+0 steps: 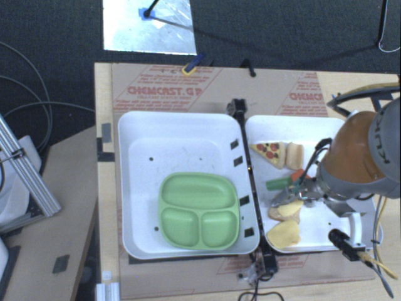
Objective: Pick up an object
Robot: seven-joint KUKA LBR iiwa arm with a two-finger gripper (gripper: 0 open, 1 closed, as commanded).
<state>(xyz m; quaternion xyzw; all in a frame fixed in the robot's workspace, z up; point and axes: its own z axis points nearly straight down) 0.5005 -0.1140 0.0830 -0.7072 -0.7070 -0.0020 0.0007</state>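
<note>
My gripper reaches down into the right bin, low over its left half. Its metal tip sits just above a small pale yellow piece. Beside the tip lie a green stick and a small orange piece. A toy pizza slice and a beige bread-like piece lie farther back. A larger yellow piece rests near the bin's front edge. The arm's orange band hides the bin's right part.
The left bin holds a green divided plate at its front. A black divider runs between the two bins. Cardboard lies under both bins, and a shiny sheet lies on the floor behind.
</note>
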